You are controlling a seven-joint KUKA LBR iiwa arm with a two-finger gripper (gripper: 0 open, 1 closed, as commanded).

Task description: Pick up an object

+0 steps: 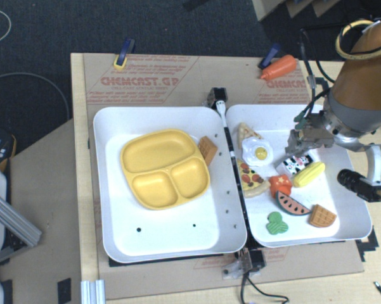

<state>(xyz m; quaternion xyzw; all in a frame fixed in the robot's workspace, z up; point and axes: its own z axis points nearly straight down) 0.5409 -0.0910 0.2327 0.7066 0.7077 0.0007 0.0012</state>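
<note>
My gripper (299, 145) hangs low over the right bin (348, 230), just above a small black-and-white toy (296, 164) and a yellow banana-like piece (309, 173). Around them lie a fried egg (257, 151), a sandwich wedge (246, 132), a pizza slice (250, 177), a red piece (280, 185), a watermelon slice (293, 204), a green piece (276, 223) and a waffle (321, 216). Nothing shows between the fingers.
The left bin (171, 233) holds a yellow divided plate (165, 168) and a brown cracker (207, 149) at the plate's right edge. Clamps sit on the board's far edge: blue-yellow (122, 54) and orange (277, 68). The arm's grey and orange body (361, 81) rises at the right.
</note>
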